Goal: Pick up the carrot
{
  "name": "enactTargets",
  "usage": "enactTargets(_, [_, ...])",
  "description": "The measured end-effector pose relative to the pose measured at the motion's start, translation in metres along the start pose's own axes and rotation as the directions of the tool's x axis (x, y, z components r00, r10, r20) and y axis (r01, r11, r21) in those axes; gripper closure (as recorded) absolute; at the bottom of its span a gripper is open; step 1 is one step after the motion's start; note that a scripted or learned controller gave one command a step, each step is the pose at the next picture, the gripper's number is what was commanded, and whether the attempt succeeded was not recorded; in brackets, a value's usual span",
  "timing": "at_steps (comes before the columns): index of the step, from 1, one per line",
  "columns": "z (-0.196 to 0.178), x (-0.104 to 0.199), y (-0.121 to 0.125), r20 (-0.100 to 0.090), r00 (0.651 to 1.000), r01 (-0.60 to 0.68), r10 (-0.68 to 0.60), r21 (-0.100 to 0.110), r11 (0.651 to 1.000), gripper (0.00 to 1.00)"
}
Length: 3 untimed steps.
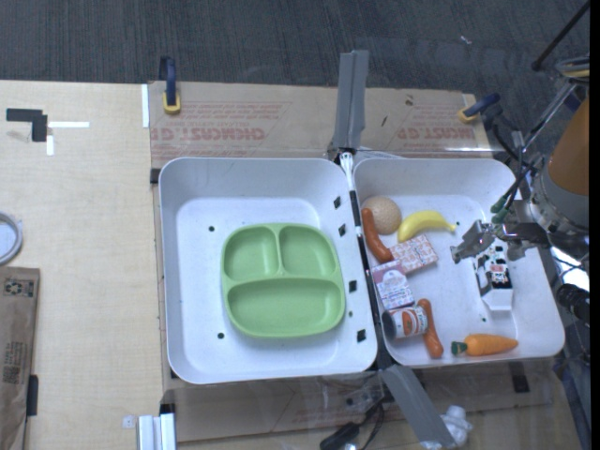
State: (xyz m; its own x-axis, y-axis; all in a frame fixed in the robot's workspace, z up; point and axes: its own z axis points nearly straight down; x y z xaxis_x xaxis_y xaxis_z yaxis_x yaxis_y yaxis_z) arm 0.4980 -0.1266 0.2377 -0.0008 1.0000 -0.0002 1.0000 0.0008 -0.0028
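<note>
Carrot near right bin's front rim, bare floor around it, gripper above, well apart, jaw state unclear.

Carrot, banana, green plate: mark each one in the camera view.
carrot (489, 345), camera view, middle of the orange body.
banana (425, 222), camera view, middle of the yellow curve.
green plate (228, 268), camera view, left rim.

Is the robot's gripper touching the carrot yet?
Apart. The camera view shows bare white bin floor between the gripper and the carrot, which lies nearer the front wall.
</note>
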Motion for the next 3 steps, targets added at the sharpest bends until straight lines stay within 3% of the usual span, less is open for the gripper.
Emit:
enactTargets(1, [0.110, 0.009, -0.021, -0.001, 0.999, 0.042, -0.042, 0.001, 0.999, 0.00])
enactTargets(2, [0.110, 0.009, -0.021, -0.001, 0.999, 0.043, -0.043, 0.000, 0.999, 0.00])
enactTargets(3, [0.047, 0.063, -0.020, 0.000, 0.813, -0.583, 0.583, -0.001, 0.813, 0.00])
